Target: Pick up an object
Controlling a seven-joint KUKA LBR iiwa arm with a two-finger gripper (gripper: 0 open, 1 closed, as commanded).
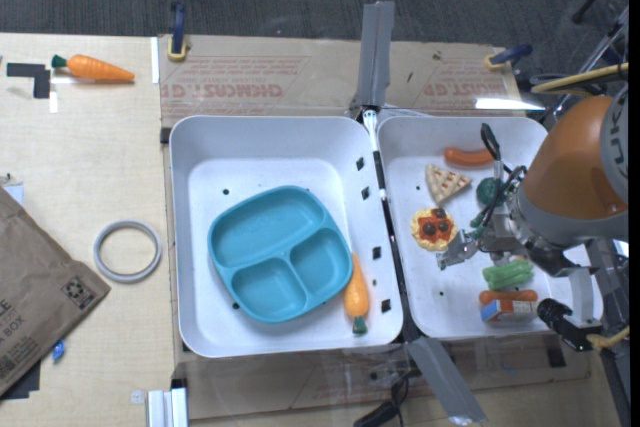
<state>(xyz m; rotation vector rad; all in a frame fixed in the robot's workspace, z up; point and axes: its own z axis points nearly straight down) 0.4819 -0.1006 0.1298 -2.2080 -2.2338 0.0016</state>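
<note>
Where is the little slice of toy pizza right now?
The pizza slice lies in the right-hand bin, toward its back, just below a toy sausage and above a small round pizza.

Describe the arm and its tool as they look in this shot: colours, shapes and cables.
The arm is bulky and rounded, with a broad orange band over a grey section beneath. At its end sits the tool, a small cluster of silver-grey metal parts with dark fittings. Thin dark cables loop near the wrist.
</note>
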